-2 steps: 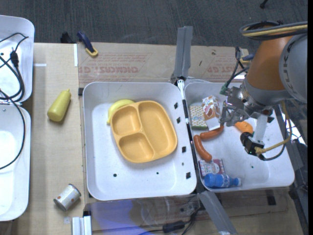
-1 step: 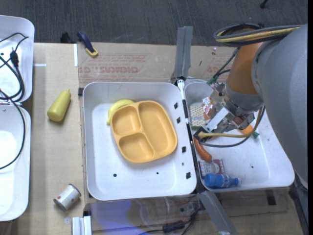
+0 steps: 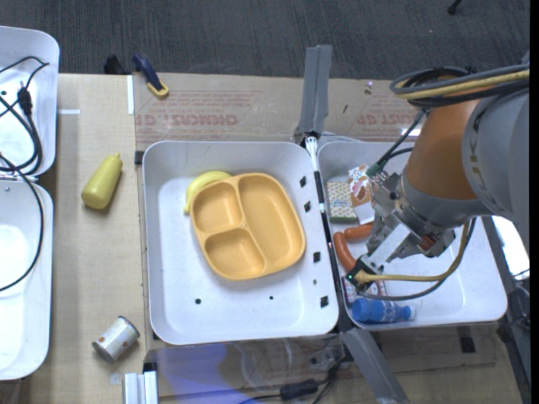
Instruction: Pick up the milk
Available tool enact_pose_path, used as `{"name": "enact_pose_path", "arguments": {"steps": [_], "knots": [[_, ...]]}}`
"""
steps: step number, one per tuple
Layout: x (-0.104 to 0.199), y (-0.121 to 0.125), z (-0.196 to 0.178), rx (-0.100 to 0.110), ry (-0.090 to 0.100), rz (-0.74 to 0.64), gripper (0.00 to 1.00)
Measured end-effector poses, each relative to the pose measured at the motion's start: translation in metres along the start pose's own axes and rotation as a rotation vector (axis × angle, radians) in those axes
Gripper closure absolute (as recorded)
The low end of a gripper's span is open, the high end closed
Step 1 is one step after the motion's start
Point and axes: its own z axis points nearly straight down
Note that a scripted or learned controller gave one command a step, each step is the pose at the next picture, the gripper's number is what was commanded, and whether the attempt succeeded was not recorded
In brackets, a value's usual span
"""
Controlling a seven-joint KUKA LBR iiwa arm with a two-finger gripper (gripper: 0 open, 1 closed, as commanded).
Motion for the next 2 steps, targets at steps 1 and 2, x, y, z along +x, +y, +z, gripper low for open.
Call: {"name": "enact_pose_path", "arguments": {"steps": [1,2], "knots": [[0.011,-0.012,-0.113,-0.004,0.0,-0.288,1.0],[0.025,-0.03,-0.045,-0.001,-0.001,-0.467,1.0]]}}
